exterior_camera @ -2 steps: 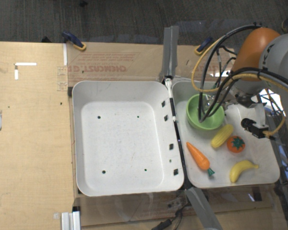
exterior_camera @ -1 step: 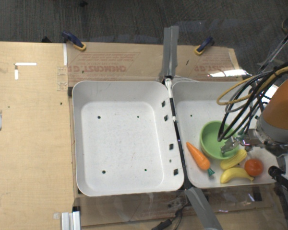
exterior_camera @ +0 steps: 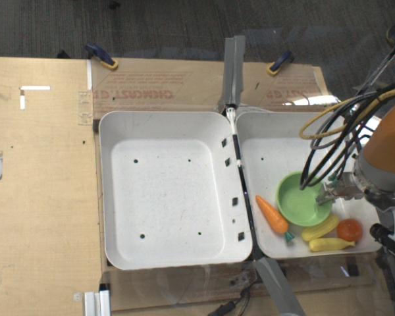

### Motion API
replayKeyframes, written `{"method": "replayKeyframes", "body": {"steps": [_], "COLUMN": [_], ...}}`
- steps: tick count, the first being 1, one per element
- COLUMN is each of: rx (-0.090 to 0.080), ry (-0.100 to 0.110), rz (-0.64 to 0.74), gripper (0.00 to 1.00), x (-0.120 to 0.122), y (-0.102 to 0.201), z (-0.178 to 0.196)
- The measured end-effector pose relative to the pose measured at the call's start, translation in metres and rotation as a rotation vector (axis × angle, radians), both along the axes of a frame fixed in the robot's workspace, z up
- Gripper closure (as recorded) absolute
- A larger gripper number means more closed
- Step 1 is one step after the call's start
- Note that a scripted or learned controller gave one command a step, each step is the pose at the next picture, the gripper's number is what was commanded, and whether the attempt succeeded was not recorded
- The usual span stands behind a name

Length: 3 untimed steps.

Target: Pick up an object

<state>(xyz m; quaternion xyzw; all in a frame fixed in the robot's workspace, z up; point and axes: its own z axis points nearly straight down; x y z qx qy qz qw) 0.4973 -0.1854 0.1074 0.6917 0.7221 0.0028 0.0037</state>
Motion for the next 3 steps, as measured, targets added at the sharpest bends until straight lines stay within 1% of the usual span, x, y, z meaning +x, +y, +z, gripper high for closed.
{"method": "replayKeyframes", "body": {"steps": [1,2,3], "rx": [-0.001,-0.004,-0.001], "ry": [0.012,-0.008,0.012], "rz": [0.145,-0.178,-0.072], "gripper": [1.00,1.00,1.00], "x": [0.015,-0.016,0.006], "y": [0.060,0.081,0.034], "z": [0.101,0.006,0.046]}}
